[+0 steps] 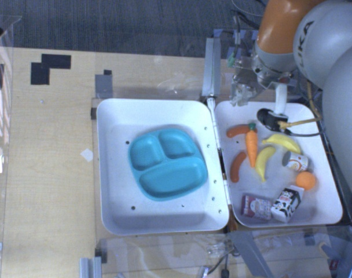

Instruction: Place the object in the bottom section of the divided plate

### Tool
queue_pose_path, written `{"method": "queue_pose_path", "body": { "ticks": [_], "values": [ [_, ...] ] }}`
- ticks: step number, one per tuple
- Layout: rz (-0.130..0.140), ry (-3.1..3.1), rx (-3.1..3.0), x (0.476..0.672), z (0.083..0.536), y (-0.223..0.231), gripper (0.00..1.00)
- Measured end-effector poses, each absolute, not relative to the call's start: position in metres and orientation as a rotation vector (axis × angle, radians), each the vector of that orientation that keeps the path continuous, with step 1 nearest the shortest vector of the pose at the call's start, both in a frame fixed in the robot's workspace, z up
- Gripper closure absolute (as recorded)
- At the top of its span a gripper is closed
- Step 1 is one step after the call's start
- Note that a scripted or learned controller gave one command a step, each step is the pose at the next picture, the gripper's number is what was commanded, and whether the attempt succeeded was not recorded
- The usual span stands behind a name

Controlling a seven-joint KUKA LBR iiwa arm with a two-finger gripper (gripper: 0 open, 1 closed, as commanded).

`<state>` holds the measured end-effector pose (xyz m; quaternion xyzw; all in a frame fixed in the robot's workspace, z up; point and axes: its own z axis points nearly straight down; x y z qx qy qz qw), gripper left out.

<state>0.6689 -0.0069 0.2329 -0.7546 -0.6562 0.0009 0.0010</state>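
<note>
A blue divided plate (167, 163) lies in the middle of the left bin (115, 210), with two small sections at the back and one large bottom section (175, 179) at the front; nothing lies in it. My gripper (241, 95) hangs over the back left corner of the right bin (332, 213), above and behind an orange-red sausage (238, 131) and a carrot (252, 146). Nothing shows in the gripper.
The right bin also holds two yellow bananas (283, 142) (263, 162), a second sausage (238, 165), a small can (296, 162), an orange (305, 180), a cow-patterned milk carton (285, 204) and a maroon carton (256, 206). A metal divider (209, 68) stands between the bins.
</note>
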Motion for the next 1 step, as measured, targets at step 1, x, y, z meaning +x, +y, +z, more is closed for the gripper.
{"method": "queue_pose_path", "body": {
  "ticks": [1],
  "values": [
    [0.002, -2.302, -2.136, 0.6687, 0.1821, 0.0443, 1.00]
  ]
}}
